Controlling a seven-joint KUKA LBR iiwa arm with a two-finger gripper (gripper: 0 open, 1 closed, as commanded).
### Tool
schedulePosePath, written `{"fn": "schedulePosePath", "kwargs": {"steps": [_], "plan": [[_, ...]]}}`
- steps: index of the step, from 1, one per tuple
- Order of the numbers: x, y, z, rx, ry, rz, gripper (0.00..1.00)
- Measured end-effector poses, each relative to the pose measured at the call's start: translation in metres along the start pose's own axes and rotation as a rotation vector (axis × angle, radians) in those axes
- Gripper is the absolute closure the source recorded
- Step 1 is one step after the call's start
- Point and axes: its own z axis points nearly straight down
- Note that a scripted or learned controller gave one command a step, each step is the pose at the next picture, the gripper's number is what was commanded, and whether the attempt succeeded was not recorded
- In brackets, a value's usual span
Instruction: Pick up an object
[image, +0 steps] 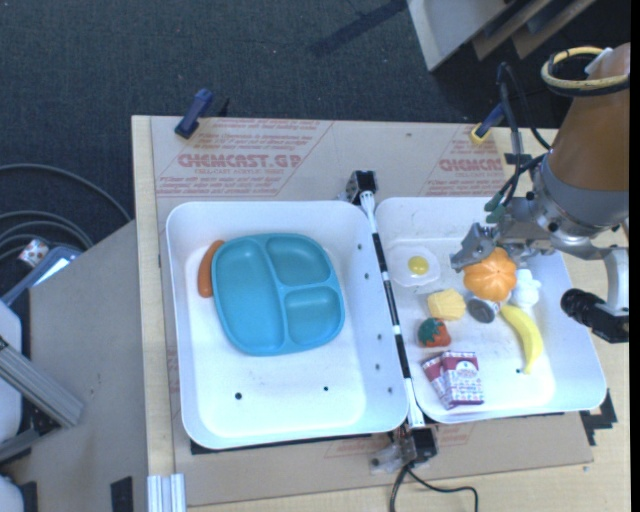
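I see the arm (590, 140) reaching in from the right, its gripper (482, 250) low over the right bin (570, 395), in the far half. An orange (490, 278) sits directly under and against the gripper's metal parts. I cannot tell whether the orange is actually being held, and I cannot tell whether the gripper is released or clenched.

Just left of the orange, a fried egg (416, 266) lies flat on the bin floor. Nearer to me, a yellow block (446, 304) sits beside a small grey round thing (482, 311). A strawberry (433, 332) lies just near of the yellow block. A banana (527, 336) runs near-far on the right side, its far end close to the orange. A small white item (526, 291) touches the orange's right side. A red and white carton (455, 379) lies at the near edge of the bin.

In the left bin (200, 400), a blue divided plate (277, 292) rests in the middle, with an orange hot dog (208, 268) tucked against its left rim.
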Motion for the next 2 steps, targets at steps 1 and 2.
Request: {"fn": "schedulePosePath", "kwargs": {"steps": [1, 2], "plan": [[0.042, -0.047, 0.021, 0.004, 0.002, -0.001, 1.00], [0.039, 0.023, 0.053, -0.001, 0.000, 0.000, 1.00]]}}
